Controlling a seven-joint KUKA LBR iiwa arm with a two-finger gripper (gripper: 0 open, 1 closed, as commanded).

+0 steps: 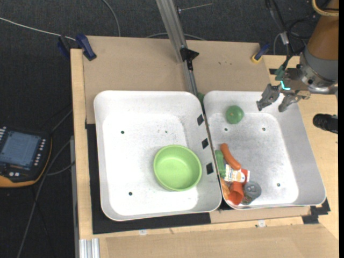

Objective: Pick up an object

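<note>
My gripper [277,102] hangs over the far right edge of the right bin [290,138], its two dark fingers spread apart with nothing between them. A small green ball [234,114] lies in that bin's far left part, to the left of the gripper. Along the bin's near left side lie an orange carrot-shaped piece [230,157], a red and white packet [235,175], and a grey round object [251,189], heaped together. A light green bowl [177,167] sits upright in the left bin [123,138], near its right wall.
A slanted metal pole [174,26] rises from the bench behind the bins. Blue clamps [86,47] hold the board's far corners. A handheld pendant [21,155] lies off the bench at left. Cables trail across the dark floor.
</note>
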